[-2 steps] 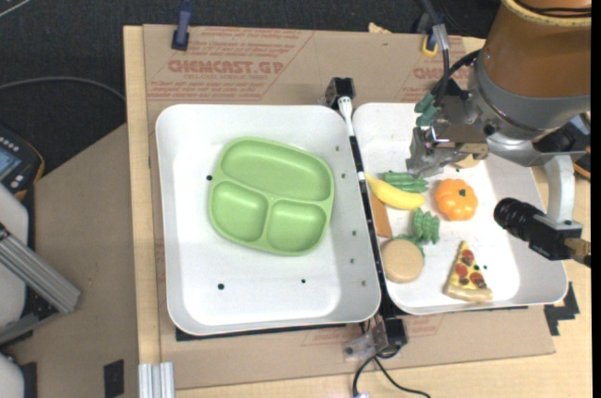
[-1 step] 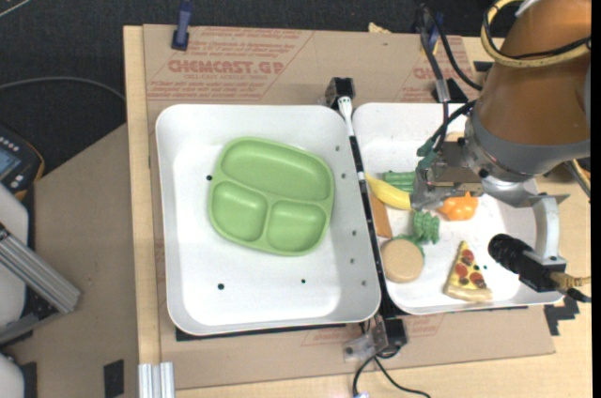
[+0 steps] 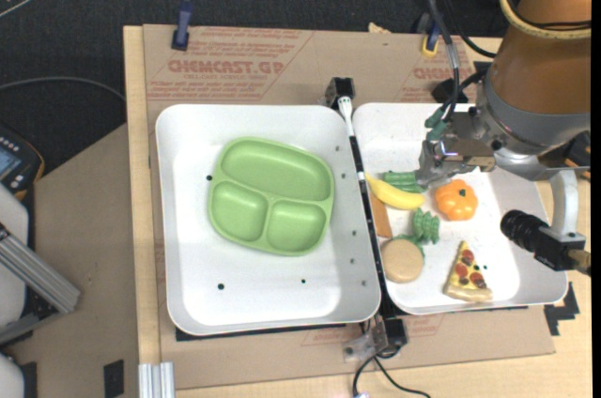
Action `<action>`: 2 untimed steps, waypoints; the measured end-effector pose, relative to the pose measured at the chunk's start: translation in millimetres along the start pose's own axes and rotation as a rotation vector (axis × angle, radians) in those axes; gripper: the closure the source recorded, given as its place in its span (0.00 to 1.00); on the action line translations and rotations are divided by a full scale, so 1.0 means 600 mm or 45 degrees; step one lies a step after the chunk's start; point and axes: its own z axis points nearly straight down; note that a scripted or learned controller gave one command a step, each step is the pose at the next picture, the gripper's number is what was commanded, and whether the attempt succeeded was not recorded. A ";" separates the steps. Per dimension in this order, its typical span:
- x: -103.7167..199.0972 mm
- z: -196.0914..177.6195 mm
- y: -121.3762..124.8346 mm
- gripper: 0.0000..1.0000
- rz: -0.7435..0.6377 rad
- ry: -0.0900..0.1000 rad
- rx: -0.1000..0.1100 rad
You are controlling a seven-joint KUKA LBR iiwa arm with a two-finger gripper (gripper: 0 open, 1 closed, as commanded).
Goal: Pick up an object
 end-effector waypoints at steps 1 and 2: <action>0.029 0.126 -0.004 1.00 0.001 0.000 0.020; 0.107 0.088 -0.001 1.00 -0.005 0.002 0.005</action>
